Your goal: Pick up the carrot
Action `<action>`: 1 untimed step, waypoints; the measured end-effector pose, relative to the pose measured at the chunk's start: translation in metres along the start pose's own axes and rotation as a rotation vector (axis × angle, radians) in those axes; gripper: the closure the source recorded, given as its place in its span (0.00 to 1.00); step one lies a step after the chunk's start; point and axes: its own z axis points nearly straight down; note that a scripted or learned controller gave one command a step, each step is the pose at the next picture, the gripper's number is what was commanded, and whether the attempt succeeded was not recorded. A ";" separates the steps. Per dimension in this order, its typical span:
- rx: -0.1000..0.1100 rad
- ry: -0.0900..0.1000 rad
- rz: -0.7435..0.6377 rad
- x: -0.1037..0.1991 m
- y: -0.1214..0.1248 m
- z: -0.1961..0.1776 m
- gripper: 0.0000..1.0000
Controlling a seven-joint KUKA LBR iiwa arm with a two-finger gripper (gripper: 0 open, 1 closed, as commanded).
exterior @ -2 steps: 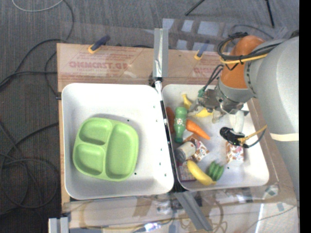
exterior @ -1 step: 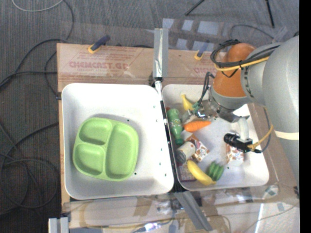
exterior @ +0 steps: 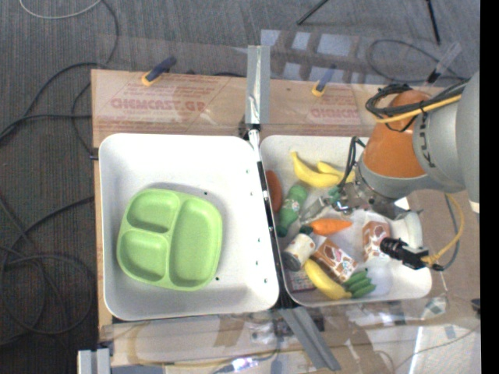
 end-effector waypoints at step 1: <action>0.004 0.005 -0.002 0.002 0.000 -0.006 1.00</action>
